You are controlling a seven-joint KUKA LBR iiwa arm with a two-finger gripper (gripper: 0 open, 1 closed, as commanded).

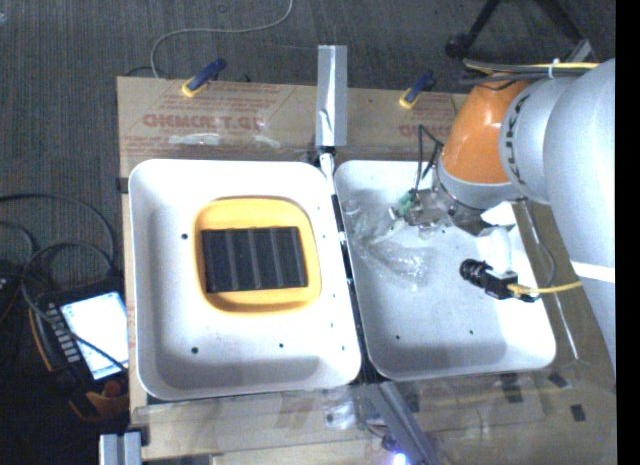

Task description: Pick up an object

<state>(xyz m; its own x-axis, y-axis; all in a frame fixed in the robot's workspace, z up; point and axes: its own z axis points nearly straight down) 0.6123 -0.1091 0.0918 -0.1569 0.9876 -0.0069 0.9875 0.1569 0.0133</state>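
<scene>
Brown board surface (pixel 240 118) under two shallow white bins.
My jaws (pixel 425 208) hang over the right bin's (pixel 450 343) back edge, near crumpled clear plastic (pixel 395 248); the yellow-rimmed black ridged tray (pixel 257 253) lies mid left bin (pixel 160 353).

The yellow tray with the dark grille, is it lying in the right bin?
No, the yellow tray lies flat in the left bin, beside the right bin.
</scene>
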